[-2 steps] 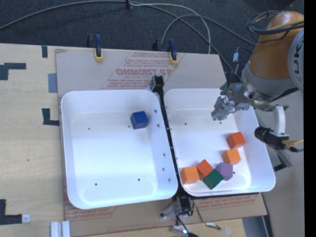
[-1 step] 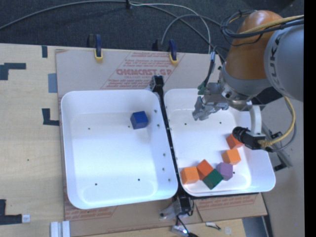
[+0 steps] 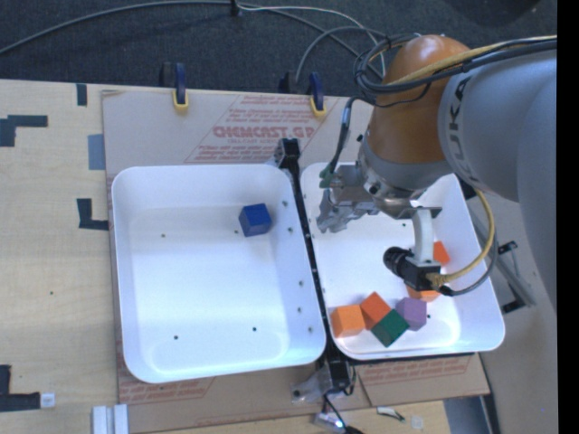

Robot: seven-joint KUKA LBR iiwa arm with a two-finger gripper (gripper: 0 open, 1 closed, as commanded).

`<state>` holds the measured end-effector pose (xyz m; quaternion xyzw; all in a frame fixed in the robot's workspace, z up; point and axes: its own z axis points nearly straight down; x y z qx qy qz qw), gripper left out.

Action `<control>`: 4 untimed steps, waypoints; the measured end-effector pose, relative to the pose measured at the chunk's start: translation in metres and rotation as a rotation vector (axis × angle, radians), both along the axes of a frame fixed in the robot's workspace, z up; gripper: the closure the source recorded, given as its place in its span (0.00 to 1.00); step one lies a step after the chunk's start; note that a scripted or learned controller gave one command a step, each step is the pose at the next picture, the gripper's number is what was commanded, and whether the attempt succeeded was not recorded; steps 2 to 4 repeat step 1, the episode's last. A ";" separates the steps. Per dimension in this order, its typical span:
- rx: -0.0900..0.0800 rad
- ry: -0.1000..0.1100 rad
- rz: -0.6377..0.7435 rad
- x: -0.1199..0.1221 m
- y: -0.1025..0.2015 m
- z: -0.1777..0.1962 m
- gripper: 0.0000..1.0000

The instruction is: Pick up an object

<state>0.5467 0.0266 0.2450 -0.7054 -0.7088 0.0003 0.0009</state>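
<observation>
The pincer (image 3: 333, 213) hangs over the right bin (image 3: 470, 328), close to the divider; whether it is spread or pressed together, I cannot tell. Below it and toward the near rim cluster two orange blocks (image 3: 360, 316), a green block (image 3: 390, 328) and a purple block (image 3: 412, 311). Left of it, a blue block (image 3: 255, 219) sits in the left bin (image 3: 136, 351).

Both white bins (image 3: 136, 242) look like smooth, slightly glossy plastic. The blue block (image 3: 255, 219) and the small blocks in the right bin (image 3: 470, 333) appear matt. The surface (image 3: 45, 269) looks like pale wood, overlaid with a brown cardboard sheet (image 3: 244, 129). The arm's orange band (image 3: 421, 70) shines.
</observation>
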 end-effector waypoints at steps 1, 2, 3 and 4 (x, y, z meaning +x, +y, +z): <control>0.000 0.000 0.000 -0.003 0.050 -0.015 1.00; 0.000 0.000 0.000 -0.003 0.050 -0.015 1.00; 0.000 0.000 0.000 -0.003 0.050 -0.015 1.00; 0.000 0.000 0.000 -0.003 0.050 -0.015 1.00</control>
